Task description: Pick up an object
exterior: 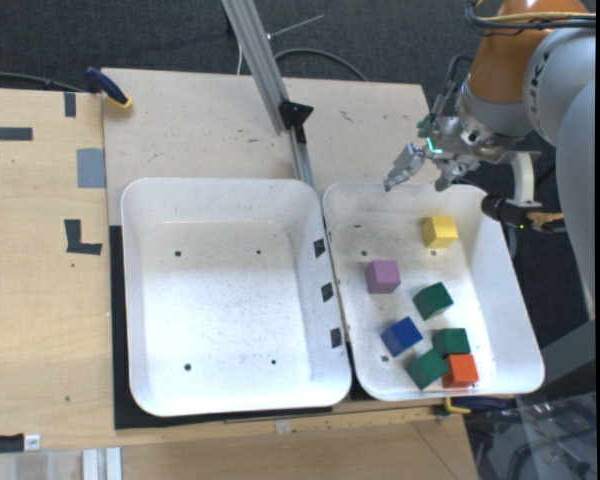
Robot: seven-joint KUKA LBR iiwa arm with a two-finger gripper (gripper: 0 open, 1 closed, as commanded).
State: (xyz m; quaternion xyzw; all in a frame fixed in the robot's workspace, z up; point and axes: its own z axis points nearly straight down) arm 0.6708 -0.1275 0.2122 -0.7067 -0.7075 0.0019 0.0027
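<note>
My arm (540,58) runs off the right edge and the top of the frame, so its base and most of its length are cut away. My pincer (420,168), in the upper right, is small and blurred; I cannot tell how its tips stand. The orange cube (462,370), in the lower right, covers part of a green cube (450,342) behind it, and another green cube (427,368) touches its left side with their meeting faces hidden. The worktop (40,268) is cut by the left and bottom edges. The slanted metal rail (250,38) leaves through the top edge. A cable (20,78) at the upper left exits the left edge.
</note>
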